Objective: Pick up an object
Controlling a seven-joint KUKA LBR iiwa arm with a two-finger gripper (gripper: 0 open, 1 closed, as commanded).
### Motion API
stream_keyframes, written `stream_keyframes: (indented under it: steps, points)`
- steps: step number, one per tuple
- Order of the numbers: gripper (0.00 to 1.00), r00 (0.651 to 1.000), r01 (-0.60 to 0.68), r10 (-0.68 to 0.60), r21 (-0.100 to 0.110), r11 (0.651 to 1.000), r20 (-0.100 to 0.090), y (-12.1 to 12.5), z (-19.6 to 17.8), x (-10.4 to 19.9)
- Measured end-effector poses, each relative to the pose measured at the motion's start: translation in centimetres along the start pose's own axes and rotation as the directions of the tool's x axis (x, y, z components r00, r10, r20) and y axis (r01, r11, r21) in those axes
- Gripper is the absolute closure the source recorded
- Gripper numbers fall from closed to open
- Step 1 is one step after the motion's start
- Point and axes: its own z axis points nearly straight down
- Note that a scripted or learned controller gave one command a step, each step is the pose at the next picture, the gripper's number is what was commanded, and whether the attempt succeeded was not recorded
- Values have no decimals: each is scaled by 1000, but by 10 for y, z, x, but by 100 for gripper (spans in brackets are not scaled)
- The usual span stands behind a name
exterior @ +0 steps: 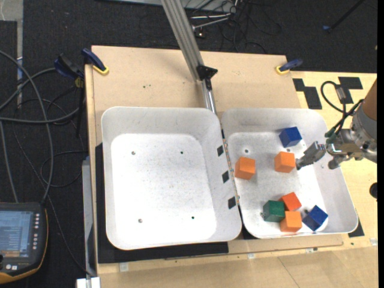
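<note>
The right bin (pixel 264 125) holds several cubes. An orange cube (pixel 285 161) lies in the middle of it, with a blue cube (pixel 290 136) just behind and another orange cube (pixel 245 167) near the bin's left wall. At the front, a green cube (pixel 275 210), a red-orange cube (pixel 291 201), an orange cube (pixel 291 221) and a blue cube (pixel 315 217) are clustered. My gripper (pixel 310 155) reaches in low from the right, its tip just right of the middle orange cube. Nothing is seen held in it.
The left bin (pixel 120 125) stands beside the right one on the wooden bench. A metal pole (pixel 186 35) slants down to the gap between the bins. Clamps sit at the bench's back corners, and cables and a pendant lie off to the left.
</note>
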Motion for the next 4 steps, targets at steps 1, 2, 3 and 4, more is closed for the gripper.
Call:
stream_keyframes:
  steps: [1, 2, 3, 4]
  points:
    - [0, 1000, -1, 1, -5, 1000, 1, 1, -2, 0]
    - [0, 1000, -2, 2, 1, 1000, 0, 9, 56, 5]
    - [0, 1000, -2, 2, 2, 1000, -1, 13, 119, 4]
    - [0, 1000, -2, 2, -4, 1000, 2, 14, 164, 4]
